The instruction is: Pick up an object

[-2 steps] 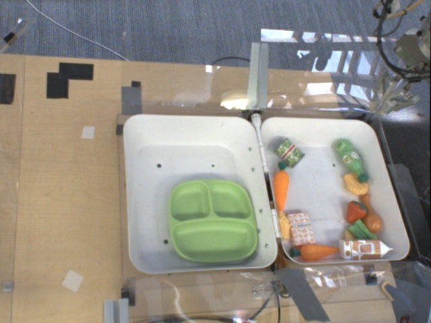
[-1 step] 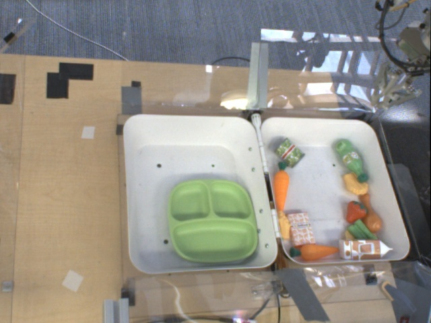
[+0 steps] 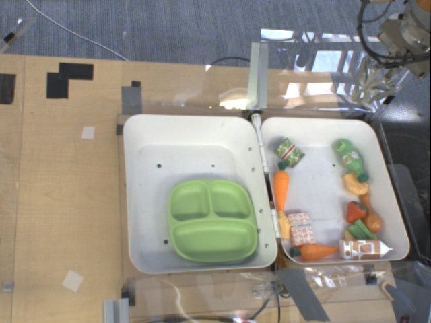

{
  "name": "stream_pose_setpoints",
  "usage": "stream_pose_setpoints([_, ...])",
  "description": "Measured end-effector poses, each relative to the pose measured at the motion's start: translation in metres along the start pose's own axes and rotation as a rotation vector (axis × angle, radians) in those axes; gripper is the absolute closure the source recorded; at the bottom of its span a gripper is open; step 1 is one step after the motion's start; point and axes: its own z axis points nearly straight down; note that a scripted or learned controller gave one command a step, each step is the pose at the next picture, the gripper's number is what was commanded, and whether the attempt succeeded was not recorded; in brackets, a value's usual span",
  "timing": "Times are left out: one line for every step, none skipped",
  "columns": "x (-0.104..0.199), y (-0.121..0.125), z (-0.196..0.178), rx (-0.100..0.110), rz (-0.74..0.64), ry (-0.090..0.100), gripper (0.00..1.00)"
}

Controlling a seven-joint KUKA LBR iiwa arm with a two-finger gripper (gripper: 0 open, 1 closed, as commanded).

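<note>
Up at the far right corner, the pincer (image 3: 377,86) hangs beyond the right bin's (image 3: 316,180) back rim; it is blurred against shiny metal framing (image 3: 323,62), so I cannot tell how it stands. Nearest the camera, the pale wooden worktop (image 3: 60,200) carries both white bins side by side. The left bin (image 3: 145,153) holds a moulded green plate (image 3: 212,219) with three compartments. Along the right bin's near wall lie a white carton with orange print (image 3: 363,249), an orange carrot (image 3: 316,252) and a pink patterned box (image 3: 300,228). A second carrot (image 3: 281,189) lies along the left wall. A small cluster of red, orange and green toy pieces (image 3: 361,219) crowds the right wall, hard to separate. Farther back sit a green bottle (image 3: 350,157) and a small green packet (image 3: 289,153). Black tape marks (image 3: 67,78) dot the worktop, with grey ribbed carpet (image 3: 168,19) beyond.
</note>
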Motion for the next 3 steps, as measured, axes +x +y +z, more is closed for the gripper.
stream_pose_setpoints([-0.056, 0.083, 0.063, -0.006, 0.18, 0.004, 1.0])
stream_pose_setpoints([-0.023, 0.035, 0.043, 0.001, -0.094, 0.001, 1.0])
stream_pose_setpoints([0.01, -0.011, 0.057, 0.0, -0.117, 0.003, 1.0])
